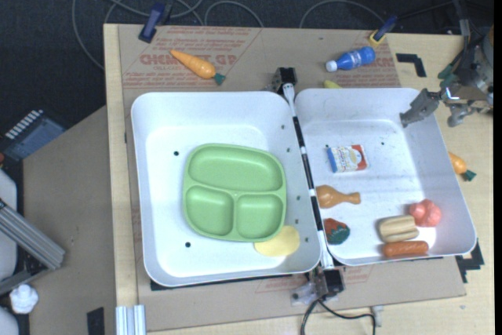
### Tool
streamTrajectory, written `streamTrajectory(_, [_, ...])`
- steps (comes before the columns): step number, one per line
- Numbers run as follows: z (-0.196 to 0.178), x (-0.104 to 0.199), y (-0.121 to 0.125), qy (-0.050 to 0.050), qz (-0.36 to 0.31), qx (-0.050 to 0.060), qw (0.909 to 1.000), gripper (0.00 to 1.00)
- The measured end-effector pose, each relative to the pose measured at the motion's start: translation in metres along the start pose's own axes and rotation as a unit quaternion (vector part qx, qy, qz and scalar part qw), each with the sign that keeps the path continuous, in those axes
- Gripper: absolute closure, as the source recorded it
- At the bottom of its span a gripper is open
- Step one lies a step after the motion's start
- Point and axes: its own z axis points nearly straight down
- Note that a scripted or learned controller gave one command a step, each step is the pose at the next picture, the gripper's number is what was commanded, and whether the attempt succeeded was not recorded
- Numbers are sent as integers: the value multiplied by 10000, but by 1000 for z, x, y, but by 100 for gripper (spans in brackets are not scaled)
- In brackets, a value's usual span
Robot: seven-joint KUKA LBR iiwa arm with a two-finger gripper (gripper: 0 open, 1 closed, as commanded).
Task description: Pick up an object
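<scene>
Landmark for all entries: the right bin [369, 110], a shallow white tray beside the left bin [157, 169].

Nearest row, along the right bin's front wall:
- Red sausage [405, 249], lying lengthwise against the front wall.
- Hot dog bun [398, 228], just behind the sausage, touching or nearly touching it.
- Pink rounded toy [424, 212], at the bun's right end, by the bin's right wall.
- Dark red and green item [337, 231], at the front left of the bin, close to the divider between the bins; its kind is unclear.

Middle of the right bin:
- Chicken drumstick [337, 198], orange-tan, near the left wall, just behind the dark item.
- Small packet [347, 158], blue, white and red, flat on the bin floor, well apart from the front row.

Left of the right bin:
- Green divided plate [234, 191], three compartments, centred in the left bin.
- Yellow flat piece [277, 244], touching the plate's front right corner.

Beyond the right bin, on the bench:
- Blue and white bottle [351, 59], lying on its side behind the back wall.
- Carrot [196, 64], behind the left bin.
- Small orange piece [458, 165], outside the right wall.

End effector:
- Gripper [439, 107], above the right bin's far right corner, fingers spread wide with nothing between them, well apart from every item in the bin.
</scene>
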Motion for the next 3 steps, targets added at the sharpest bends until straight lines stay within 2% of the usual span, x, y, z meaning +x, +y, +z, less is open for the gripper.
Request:
streamTrajectory(1, [177, 39, -45, 9, 3, 18, 10000, 0])
streamTrajectory(2, [179, 86, -33, 5, -3, 2, 10000, 0])
streamTrajectory(3, [179, 78, -97, 7, 8, 18, 10000, 0])
